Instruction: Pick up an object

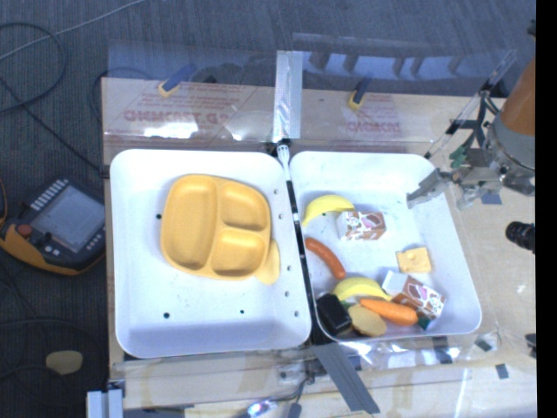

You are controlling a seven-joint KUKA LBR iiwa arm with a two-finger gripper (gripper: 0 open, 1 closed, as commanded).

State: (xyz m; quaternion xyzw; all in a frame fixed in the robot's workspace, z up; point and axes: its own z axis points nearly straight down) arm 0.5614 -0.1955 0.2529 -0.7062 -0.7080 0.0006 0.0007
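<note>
Nearest the camera, a carrot [389, 311] lies along the right bin's [452, 233] front edge, touching a tan potato-like piece [369, 322] and a black item [332, 313]. Behind them sit a lower banana [360, 286], sausage [325, 256], cracker [413, 259], two printed cartons [361, 225] and an upper banana [325, 206]. The left bin [139, 320] holds a yellow divided tray [216, 226]. The gripper [461, 181] hangs over the right bin's far right rim, fingers spread, pinching nothing.

The gripper [454, 179] hangs over the right bin's [383, 165] rim at 2 o'clock. Inside: banana [326, 205] at 10, carton [361, 225] centre, sausage [325, 256] at 8, cracker [414, 259] at 4, carrot [388, 310] at 6. A yellow tray [216, 225] sits in the left bin [139, 303]
</note>
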